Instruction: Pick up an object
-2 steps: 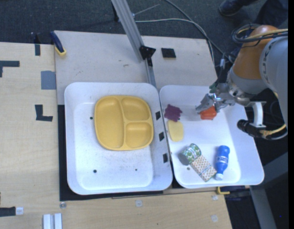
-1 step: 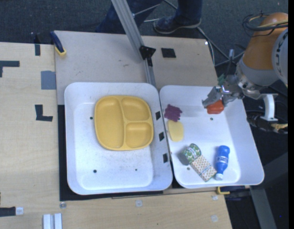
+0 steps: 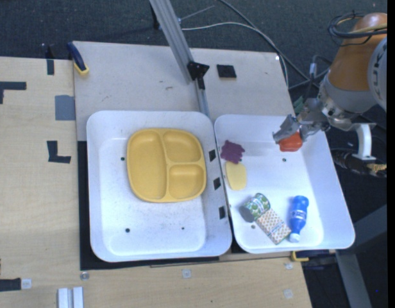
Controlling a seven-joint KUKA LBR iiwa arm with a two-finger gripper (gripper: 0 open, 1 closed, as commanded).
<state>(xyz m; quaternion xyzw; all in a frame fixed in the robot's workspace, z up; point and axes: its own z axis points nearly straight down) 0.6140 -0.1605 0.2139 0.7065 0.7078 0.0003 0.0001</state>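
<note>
We see the gripper [image 3: 288, 135] over the right bin [image 3: 332, 191], upper area, jaws closed on a red object [image 3: 291, 144]. Well apart from it in that bin: purple piece [image 3: 232, 150], yellow piece [image 3: 236, 176], green can [image 3: 256, 206], patterned box [image 3: 272, 225], blue bottle [image 3: 298, 215]. Left bin [image 3: 108, 191] holds a yellow divided plate [image 3: 166, 165]. Grey tabletop [image 3: 133, 76], metal pole [image 3: 172, 27].

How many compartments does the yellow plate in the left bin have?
3. The yellow plate has one long compartment down its left side, one at the upper right and one at the lower right. Nothing covers it, so none should be hidden.
</note>
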